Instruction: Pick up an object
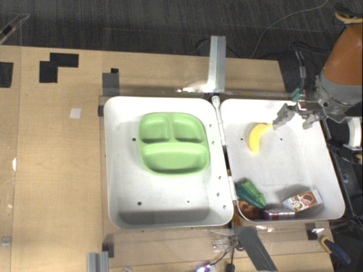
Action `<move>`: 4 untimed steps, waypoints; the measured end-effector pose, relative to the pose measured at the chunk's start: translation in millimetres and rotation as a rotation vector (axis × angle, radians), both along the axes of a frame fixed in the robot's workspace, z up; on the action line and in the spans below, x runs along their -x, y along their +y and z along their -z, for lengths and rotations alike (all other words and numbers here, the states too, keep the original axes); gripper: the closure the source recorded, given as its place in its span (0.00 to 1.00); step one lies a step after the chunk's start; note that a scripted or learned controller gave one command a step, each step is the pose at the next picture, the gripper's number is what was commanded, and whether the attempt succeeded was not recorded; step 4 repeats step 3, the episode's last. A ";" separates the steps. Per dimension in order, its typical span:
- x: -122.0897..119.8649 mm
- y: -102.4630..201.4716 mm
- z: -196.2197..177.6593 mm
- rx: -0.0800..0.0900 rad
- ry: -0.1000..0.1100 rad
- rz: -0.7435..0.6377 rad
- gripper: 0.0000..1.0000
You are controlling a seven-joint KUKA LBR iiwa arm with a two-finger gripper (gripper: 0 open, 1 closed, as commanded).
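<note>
- The arm (343, 55) comes in from the right, its orange band sitting above the grey wrist at the far right corner of the right bin (295, 169).
- The hand (296, 115) hangs over the far part of that bin; its two fingers (282, 117) are spread apart with nothing between them.
- A yellow banana (257, 136) lies on the bin floor just left of the hand's left finger — close to it, though whether they touch is hard to tell.
- Along the near edge of the right bin lies a cluster of things: a green packet (251, 194) at the near left corner, a brown round item (247, 209) partly under it, a dark purple tube-like item (278, 213) beside that, and a small red-and-white carton (302, 200) to the right, lying on its side.
- The left bin (122, 169) holds a green divided tray (172, 142) with two small compartments on the far side and one wide one on the near side — it sits roughly in the middle of the bin, lying flat.
- The two bins stand side by side on the wooden table (51, 169), touching along a metal divider (221, 146), with a metal post (217, 64) rising at the far end.
- Black patches (57, 66) mark the table at the far left.
</note>
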State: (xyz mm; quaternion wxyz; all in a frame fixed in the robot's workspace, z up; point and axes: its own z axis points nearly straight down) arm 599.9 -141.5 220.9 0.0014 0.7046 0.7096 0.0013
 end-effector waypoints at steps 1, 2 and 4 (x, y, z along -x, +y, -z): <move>-32.4 27.0 122.2 0.000 0.000 -0.026 0.00; -33.4 27.3 110.9 0.000 -0.002 -0.027 1.00; 34.9 110.6 0.3 -0.001 -0.001 0.068 1.00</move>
